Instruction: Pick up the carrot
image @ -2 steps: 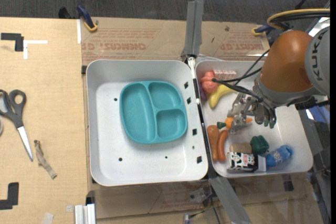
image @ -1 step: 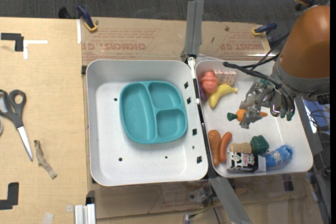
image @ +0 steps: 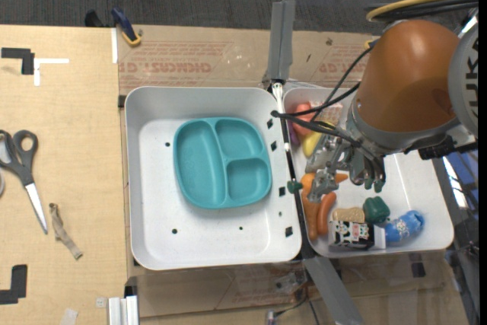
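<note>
The carrot (image: 309, 185) is a small orange piece lying near the left wall of the right bin (image: 434, 240), partly covered by the gripper. My gripper (image: 348, 177) hangs low over the middle of that bin, just right of the carrot and partly above it. Its fingers (image: 326, 180) stand apart, and a bit of orange shows between them, though nothing is clamped. The arm's big orange band (image: 411, 80) hides the bin's back right part.
A longer orange-red piece (image: 323, 214), a cow-patterned carton (image: 350, 229), a green toy (image: 376, 208) and a blue item (image: 403, 224) crowd the right bin's front. Yellow and pink food (image: 307, 135) lies at its back. A teal divided plate (image: 224, 162) sits in the left bin (image: 152, 240). Scissors (image: 24, 171) lie on the bench.
</note>
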`<state>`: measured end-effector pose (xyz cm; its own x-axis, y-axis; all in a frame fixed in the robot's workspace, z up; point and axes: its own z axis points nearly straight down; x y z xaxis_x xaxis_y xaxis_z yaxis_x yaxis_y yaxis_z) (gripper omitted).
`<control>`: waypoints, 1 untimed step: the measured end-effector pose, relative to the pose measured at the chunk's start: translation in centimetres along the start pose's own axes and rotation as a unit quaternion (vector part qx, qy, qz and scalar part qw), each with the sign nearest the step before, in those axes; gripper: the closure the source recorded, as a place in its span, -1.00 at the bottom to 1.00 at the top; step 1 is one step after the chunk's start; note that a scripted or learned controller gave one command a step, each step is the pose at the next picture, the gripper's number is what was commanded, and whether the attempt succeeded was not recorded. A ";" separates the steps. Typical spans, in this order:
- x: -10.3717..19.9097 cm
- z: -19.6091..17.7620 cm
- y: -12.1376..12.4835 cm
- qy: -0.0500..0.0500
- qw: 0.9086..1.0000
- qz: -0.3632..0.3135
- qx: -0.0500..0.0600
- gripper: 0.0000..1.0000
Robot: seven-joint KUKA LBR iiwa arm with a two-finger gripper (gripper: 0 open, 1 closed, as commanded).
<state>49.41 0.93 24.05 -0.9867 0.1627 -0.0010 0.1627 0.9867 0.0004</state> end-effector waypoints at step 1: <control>1.4 3.4 -1.0 0.000 0.990 -0.141 0.000 1.00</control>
<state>47.88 0.20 20.66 -0.9929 -0.1192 -0.0011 -0.1192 0.9929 -0.0001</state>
